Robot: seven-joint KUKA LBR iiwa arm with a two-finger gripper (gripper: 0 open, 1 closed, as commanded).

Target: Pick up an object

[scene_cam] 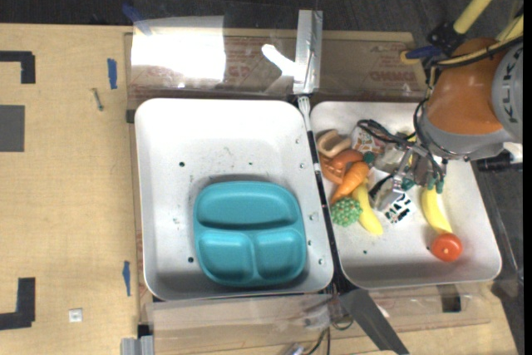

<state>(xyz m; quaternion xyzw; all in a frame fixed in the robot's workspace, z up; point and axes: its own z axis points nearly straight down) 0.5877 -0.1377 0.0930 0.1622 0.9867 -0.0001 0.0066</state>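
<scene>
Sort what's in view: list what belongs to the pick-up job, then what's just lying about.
Belongs to the job:
- gripper, down among the toys in the right bin
- carrot
- banana
- tomato
- green toy

Just lying about:
- teal divided tray in the left bin
- blue tape on the bench

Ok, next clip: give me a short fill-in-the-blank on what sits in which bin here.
1. The teal divided tray lies in the ______ bin.
2. The tray has ______ compartments.
3. The small tomato in the right bin is ______ in colour.
4. The banana lies to the ______ of the carrot in this view.

Missing words: left; three; red; right
</scene>
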